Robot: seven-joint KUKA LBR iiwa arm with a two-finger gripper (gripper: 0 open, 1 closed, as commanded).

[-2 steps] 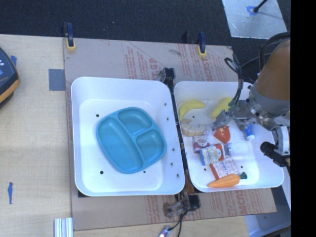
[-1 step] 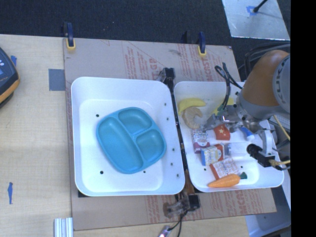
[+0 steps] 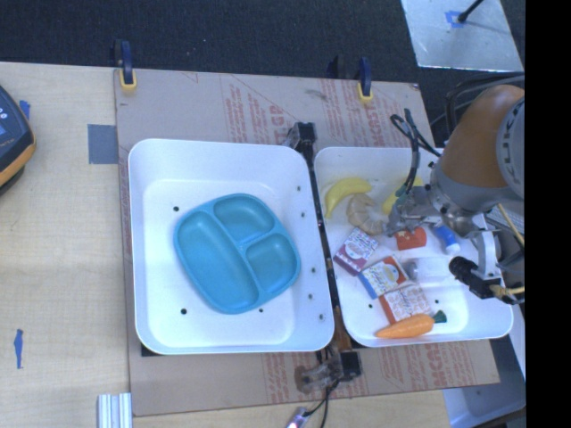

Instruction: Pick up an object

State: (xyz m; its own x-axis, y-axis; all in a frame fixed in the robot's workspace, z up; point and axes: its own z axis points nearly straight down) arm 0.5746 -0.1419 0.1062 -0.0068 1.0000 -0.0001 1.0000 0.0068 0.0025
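The right bin (image 3: 486,328) holds a heap of small things. A yellow banana (image 3: 343,191) lies at its back left, with a beige lump (image 3: 363,210) beside it. Toward the front lie a purple-and-white packet (image 3: 356,249), an orange-and-white carton (image 3: 385,276), a red packet (image 3: 406,303) and an orange carrot (image 3: 405,328). My gripper (image 3: 407,218) hangs low over the middle of this bin, just above a small red block (image 3: 410,238). A blue-and-white piece (image 3: 446,237) lies to the block's right, partly under the wrist.
The left bin (image 3: 152,172) holds a blue divided plate (image 3: 235,251). A black divider strip (image 3: 319,230) runs between the bins. Cables loop from the arm (image 3: 482,150) over the right bin's back right. A dark device (image 3: 11,136) sits at the bench's left edge.
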